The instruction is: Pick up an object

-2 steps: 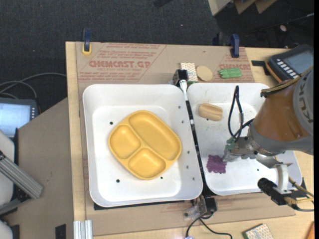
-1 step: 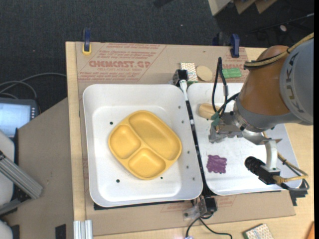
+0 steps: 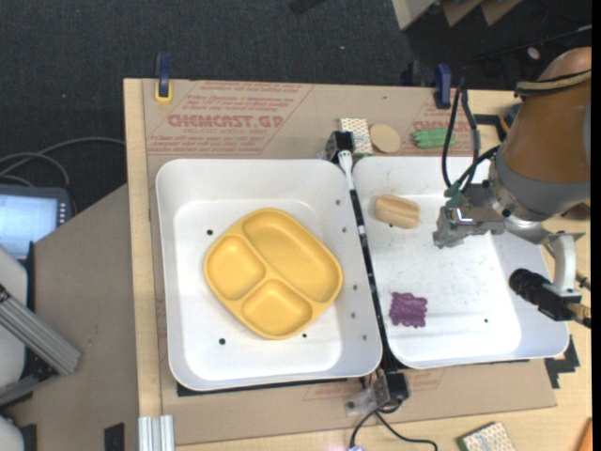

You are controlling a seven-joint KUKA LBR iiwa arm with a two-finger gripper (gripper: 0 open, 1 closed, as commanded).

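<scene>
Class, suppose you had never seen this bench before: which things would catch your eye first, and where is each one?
First comes the big yellow three-compartment plastic tray, lying in the middle of the left white bin. Next, the grey and orange robot arm reaching in from the right, its gripper over the right white bin. In that bin lie a tan rounded block and a small purple clump.
</scene>
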